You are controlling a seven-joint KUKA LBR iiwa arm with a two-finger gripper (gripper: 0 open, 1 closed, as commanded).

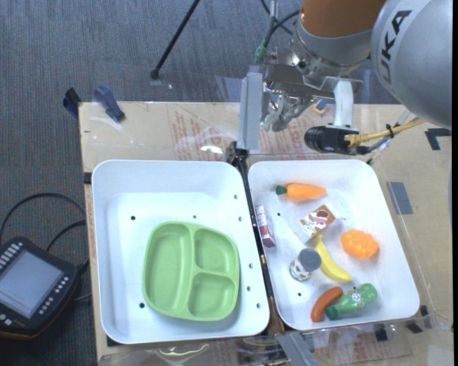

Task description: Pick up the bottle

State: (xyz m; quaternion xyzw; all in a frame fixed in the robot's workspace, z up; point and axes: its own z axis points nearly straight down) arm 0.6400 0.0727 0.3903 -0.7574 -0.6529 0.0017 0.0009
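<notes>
Raised above the far rim of the right bin (391, 227), over the surface (160, 128): claw (290, 119), hanging under the grey arm (412, 44) with its orange band. Open or closed: cannot tell from this angle, with cables and brackets crowding the wrist. Nothing seen gripped. Well apart from the claw, down in the near right corner of the right bin: green bottle (353, 300), lying on its side, cap end pointing to the view's right, pale label facing up. Just beside its base, perhaps touching: a small orange-red sausage-shaped piece (322, 304), tilted. A little farther in: yellow banana (332, 263), curved, with a small can (305, 264) standing right against its left side. To the right of the banana, near the bin's right wall: a rounded orange fruit (359, 244). Toward the middle: small printed carton (317, 221), tilted. Near the far wall: carrot (301, 191), lying crosswise with its green top to the left. Along the left wall: a slim purple packet (266, 226). In the left bin (99, 235): green divided plate (191, 271), three compartments, lying flat toward the near side. On the floor at the view's lower left: handheld control pendant (23, 284) with its cable.
</notes>
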